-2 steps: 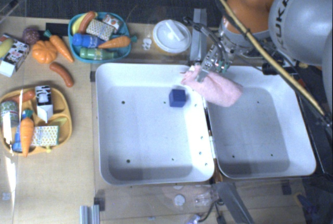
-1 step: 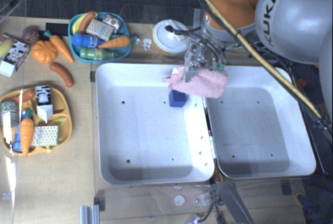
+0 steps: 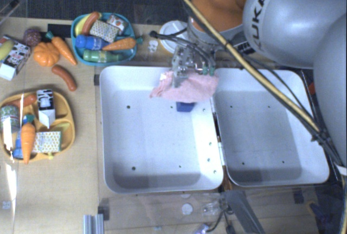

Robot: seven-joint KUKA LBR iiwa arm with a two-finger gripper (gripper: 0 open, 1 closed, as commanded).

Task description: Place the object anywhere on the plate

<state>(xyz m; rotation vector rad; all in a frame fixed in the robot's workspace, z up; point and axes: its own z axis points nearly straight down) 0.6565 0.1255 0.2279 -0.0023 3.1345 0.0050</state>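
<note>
Gripper over a pink cloth in the left bin

The gripper [image 3: 187,67] hangs at the far right corner of the left bin [image 3: 135,173], its fingers pinching the pink cloth [image 3: 190,88]. The cloth runs lengthwise left to right, one end reaching the bins' shared rim. A small blue block [image 3: 185,106] sits just under its near edge.

1. The pink cloth [image 3: 187,88] covers most of a blue object [image 3: 185,107]; I can't identify it.
2. The arm [image 3: 293,16] runs off my right edge.
3. The yellow tray [image 3: 65,119] is cut at left.
</note>
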